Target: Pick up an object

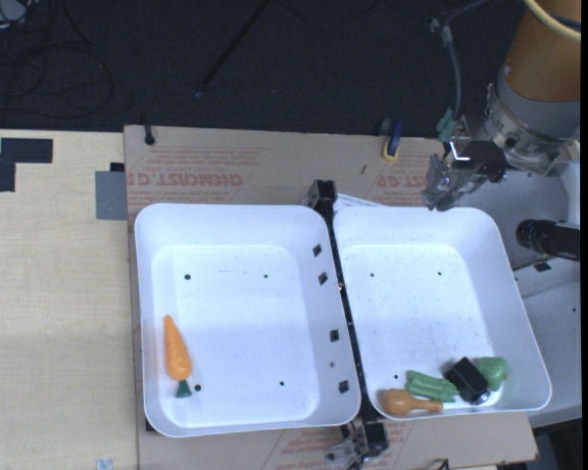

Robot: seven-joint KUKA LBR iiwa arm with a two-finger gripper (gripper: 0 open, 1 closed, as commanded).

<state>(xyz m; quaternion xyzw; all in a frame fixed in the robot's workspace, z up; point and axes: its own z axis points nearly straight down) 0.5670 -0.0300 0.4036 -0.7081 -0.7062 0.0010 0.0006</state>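
You have the grey arm with the orange band point(547, 37) reaching in from the upper right, and its tool point(441, 196) hangs over the far rim of the right-hand shallow white bin point(514, 292), near that bin's back right corner. From this slanted view you cannot tell whether the tool is spread or closed, and nothing is visible in its grasp.

In the right bin, the things to pick lie clustered in the near right corner, well apart from the tool. There you will see a small black block point(467, 379) lying tilted, with a rounded pale green piece point(493, 368) just beside it on its right and a long dark green pod-like piece point(431, 387) touching it on its left. A tan pear-shaped piece point(409, 403) lies just in front of the green pod, close against the bin's near wall.

In the left-hand shallow white bin point(147, 262), an orange toy carrot with a dark green stem end point(177, 352) lies along the left side, stem pointing toward the near wall.

Both bins sit side by side on a sheet of brown printed cardboard point(235, 169) laid over the pale wooden bench point(49, 311).
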